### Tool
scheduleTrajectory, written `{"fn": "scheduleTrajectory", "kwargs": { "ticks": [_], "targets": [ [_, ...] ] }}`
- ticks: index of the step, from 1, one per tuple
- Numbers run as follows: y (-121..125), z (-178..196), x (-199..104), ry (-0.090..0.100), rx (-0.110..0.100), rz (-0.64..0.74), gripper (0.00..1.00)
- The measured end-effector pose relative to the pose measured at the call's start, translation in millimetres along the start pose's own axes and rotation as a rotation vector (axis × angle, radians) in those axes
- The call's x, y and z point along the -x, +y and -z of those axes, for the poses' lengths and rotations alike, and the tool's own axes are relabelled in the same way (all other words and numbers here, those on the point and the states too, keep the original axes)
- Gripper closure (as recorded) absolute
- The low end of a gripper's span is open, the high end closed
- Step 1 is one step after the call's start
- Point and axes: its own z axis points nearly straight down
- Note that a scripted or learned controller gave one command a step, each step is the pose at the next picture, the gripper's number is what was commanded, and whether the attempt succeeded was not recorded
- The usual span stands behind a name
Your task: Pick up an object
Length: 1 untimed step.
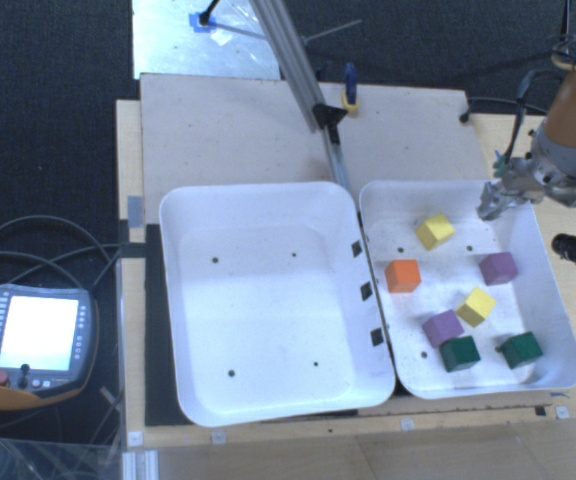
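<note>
Over the right bin's (553,268) far right corner I see my gripper (492,202), but I cannot tell how it is set. In that bin sit seven blocks; the yellow block (434,231) lies closest, near the far edge.

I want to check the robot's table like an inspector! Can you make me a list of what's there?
Surface: pale wooden bench bearing the left white bin and right white bin.
Job's things: in the right bin, two yellow cubes, one orange cube, two purple cubes, two green cubes.
Clutter: nothing seen.
Grippers: gripper above the right bin's far right corner, holding nothing.
Cables: black cables by the handheld screen pendant.
Surroundings: dark carpet, metal pole.
</note>
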Motion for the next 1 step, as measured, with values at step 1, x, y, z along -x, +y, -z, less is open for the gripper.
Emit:
{"fn": "scheduleTrajectory", "kwargs": {
  "ticks": [1],
  "targets": [
    [1.4,65.7,-2.8,-0.001,0.003,0.0,1.0]
  ]
}}
